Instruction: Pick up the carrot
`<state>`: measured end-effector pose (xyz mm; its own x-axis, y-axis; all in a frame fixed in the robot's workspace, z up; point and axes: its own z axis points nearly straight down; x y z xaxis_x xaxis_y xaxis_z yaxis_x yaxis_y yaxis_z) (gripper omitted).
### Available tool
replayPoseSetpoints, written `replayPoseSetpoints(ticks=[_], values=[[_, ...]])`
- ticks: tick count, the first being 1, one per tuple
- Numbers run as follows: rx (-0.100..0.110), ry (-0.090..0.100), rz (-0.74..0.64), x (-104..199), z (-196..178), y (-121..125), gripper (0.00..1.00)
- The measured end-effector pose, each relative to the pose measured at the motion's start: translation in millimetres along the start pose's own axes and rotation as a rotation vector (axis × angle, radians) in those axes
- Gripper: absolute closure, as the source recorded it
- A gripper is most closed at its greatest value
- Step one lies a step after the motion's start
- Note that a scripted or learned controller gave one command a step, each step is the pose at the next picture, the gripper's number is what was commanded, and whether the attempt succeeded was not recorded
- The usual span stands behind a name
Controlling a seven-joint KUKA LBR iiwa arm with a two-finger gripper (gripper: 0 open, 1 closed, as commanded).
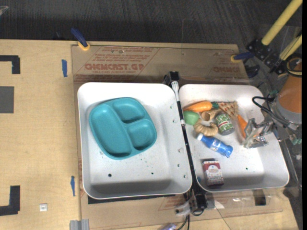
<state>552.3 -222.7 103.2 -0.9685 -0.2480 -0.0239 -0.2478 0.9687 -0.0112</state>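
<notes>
The carrot point(198, 106), orange with a green stub at its right end, lies near the back left of the right bin point(273, 174). My gripper point(254, 137) hangs low over the right side of that bin, about a hand's width to the right of the carrot and nearer the front. A slim orange piece point(242, 125) lies just left of the gripper. Nothing shows as held.
Around the carrot lie a green fruit point(191, 118), a tan ring-shaped pastry point(206, 127), a small can point(224, 123) and a waffle point(229, 108). A blue bottle point(217, 146) and a red box point(212, 171) lie nearer the front. The left bin point(91, 176) holds a teal divided plate point(122, 126).
</notes>
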Motion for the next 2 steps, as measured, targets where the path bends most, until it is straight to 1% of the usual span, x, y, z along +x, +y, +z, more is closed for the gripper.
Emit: replayPoseSetpoints(ticks=[1,2], values=[[-0.001,0.002,0.0,0,1,0,0.0],[-0.007,0.01,-0.212,-1,14,-1,0.0]])
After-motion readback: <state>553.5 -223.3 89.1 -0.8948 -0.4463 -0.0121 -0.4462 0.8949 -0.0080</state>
